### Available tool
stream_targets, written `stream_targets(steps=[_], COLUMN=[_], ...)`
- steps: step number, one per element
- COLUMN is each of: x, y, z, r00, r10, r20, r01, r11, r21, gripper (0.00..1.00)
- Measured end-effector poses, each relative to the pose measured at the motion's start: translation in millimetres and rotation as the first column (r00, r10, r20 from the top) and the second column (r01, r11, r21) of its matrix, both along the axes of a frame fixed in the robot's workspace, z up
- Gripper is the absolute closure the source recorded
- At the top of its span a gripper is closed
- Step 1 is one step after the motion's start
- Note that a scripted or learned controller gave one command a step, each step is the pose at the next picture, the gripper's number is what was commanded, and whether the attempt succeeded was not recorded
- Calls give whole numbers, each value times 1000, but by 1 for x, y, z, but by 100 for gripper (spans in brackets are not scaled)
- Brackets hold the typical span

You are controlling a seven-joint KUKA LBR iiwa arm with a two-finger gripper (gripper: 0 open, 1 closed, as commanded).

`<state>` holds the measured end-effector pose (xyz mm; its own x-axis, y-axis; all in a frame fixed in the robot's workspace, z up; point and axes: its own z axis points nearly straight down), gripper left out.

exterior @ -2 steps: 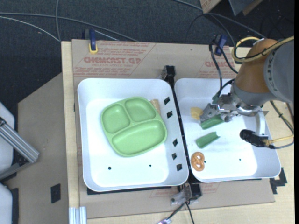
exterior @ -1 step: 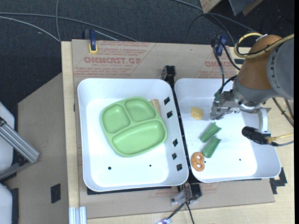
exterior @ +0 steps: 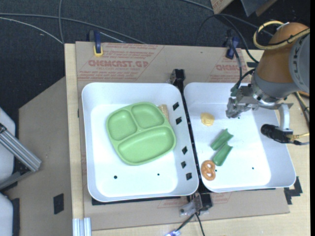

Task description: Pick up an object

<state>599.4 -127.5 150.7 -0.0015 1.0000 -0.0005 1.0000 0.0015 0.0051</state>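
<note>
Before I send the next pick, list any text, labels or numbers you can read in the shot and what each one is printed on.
"CHEMCAST GP" in red, on the brown sheet behind the left bin; the last letters are blurred, so the reading is unsure.
More red print on the same sheet behind the right bin, partly covered by the arm: too blurred to read.
Fainter red lines beneath both prints: too small to read.

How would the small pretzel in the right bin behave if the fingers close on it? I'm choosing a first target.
The pretzel lies flat with open loops, so it probably slides when nudged instead of rolling. It looks small and thin, likely light. It lies near the right bin wall, which may crowd the fingers.
</note>
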Motion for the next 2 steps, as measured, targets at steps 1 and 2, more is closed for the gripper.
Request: stream_targets(steps=[1, 2], x=[12, 12], y=[-2, -1], z=[55, 61], r00=[1000, 1000], r10=[0, 0], r20=[2, -3], r01=[0, 0], r11=[1000, 1000], r21=[-1, 0], gripper=[100, 100])
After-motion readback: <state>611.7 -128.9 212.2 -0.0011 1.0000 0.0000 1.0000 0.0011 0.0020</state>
